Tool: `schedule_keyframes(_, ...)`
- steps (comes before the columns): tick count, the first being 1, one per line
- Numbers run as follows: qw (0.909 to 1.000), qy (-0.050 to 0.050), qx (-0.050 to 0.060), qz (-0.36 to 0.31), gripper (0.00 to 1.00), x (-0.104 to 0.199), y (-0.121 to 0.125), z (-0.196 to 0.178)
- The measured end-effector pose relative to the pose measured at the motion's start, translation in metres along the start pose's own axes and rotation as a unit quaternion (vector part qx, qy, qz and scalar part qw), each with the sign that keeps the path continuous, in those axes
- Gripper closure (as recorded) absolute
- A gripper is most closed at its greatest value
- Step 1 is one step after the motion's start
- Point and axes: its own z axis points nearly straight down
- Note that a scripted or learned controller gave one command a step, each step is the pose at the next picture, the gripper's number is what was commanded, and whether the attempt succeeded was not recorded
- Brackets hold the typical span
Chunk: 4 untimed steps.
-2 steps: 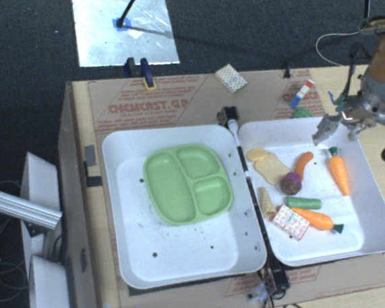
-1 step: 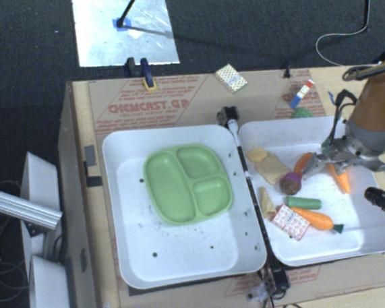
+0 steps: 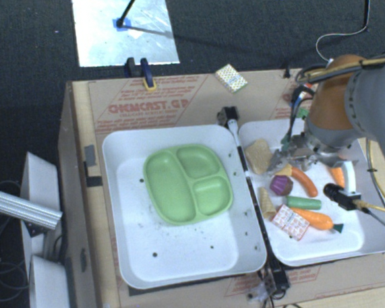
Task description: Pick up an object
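my gripper (image 3: 282,156) is low over the right-hand bin (image 3: 373,234), reaching in from the right under the orange band of my arm (image 3: 350,107). from this angle the end of the tool is a dark tangle against the clutter — whether it is spread or pressed together i cannot tell, and i see nothing clearly pinched in it.

the things i could take are packed close around it. the pale bread-like piece (image 3: 258,154) sits just to its left, against the divider. just below the tool lies the purple onion-like piece (image 3: 281,185), and beside that the orange carrot-shaped piece (image 3: 304,180). further below are the green pod (image 3: 303,202), a second orange carrot (image 3: 318,220) and the red-checked packet (image 3: 290,221). the left bin (image 3: 131,257) with its green divided plate (image 3: 185,183) is well off to my left.

my worry is the crowding. if i come down between two pieces, i judge the tool may push them apart and take neither, or nip an edge that slips out on the lift. the rounded purple piece looks likely to roll away. so near the divider, i could also strike the bin wall rather than an object — a wasted try.
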Motion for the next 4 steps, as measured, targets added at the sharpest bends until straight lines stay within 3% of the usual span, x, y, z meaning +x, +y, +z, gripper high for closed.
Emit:
schedule_keyframes(1, 1.0, -0.001, -0.001, 0.0, 1.0, -0.001, 0.001, -0.011)
schedule_keyframes(2, 1.0, 0.0, -0.001, 0.0, 1.0, 0.067, -0.043, -0.129)
schedule_keyframes(3, 1.0, 0.0, 0.001, 0.0, 1.0, 0.098, -0.109, -0.149)
schedule_keyframes(4, 1.0, 0.0, 0.0, 0.0, 1.0, 0.136, -0.122, -0.177)
